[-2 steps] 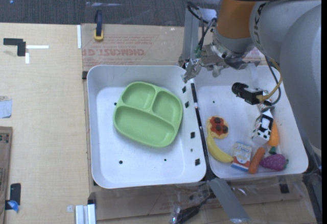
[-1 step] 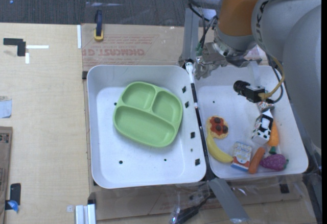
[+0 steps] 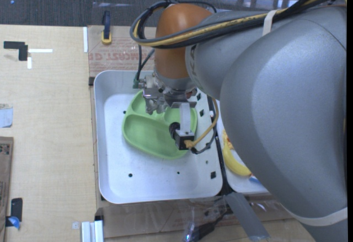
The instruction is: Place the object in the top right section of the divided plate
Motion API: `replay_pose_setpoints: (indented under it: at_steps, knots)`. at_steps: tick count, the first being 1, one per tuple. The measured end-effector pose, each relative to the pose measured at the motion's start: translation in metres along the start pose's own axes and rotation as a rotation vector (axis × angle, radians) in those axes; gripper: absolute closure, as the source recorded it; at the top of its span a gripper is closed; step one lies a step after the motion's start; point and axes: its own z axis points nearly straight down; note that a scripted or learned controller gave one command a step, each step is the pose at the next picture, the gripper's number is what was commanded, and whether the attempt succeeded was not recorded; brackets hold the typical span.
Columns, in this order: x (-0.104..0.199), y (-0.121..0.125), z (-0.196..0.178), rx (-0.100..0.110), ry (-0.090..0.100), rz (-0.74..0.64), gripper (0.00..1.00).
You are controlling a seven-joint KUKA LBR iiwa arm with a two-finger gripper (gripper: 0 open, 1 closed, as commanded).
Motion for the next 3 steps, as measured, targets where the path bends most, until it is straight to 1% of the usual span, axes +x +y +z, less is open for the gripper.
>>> replay_pose_setpoints:
  at_steps: [1,2,3]
  knots:
    - [-0.019,-0.064,-0.041,-0.001,0.0,0.047,1.0]
    - [-0.053,-0.006,-0.069,-0.003,-0.001,0.075,1.0]
    - [-0.052,0.025,0.009,-0.001,-0.002,0.134,1.0]
